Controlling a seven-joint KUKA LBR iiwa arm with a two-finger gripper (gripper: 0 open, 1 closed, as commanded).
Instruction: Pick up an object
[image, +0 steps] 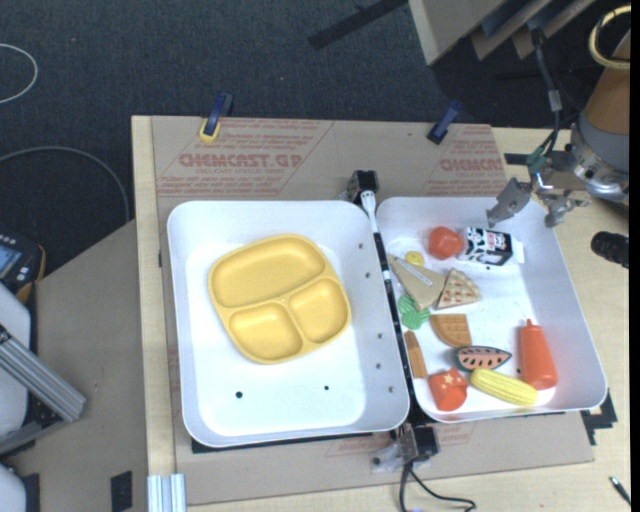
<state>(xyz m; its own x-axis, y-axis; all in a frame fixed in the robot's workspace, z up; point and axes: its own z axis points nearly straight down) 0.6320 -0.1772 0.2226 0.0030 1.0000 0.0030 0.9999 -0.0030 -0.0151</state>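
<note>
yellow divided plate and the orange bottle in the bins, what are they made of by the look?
Yellow divided plate: looks like moulded plastic, matte to satin; one even colour, rounded compartment edges, only soft highlights. Orange bottle: likely plastic too, a toy by the look; uniform colour with a slight sheen along its side, too small to tell hard from soft. Both are guesses from surface look alone.
</note>
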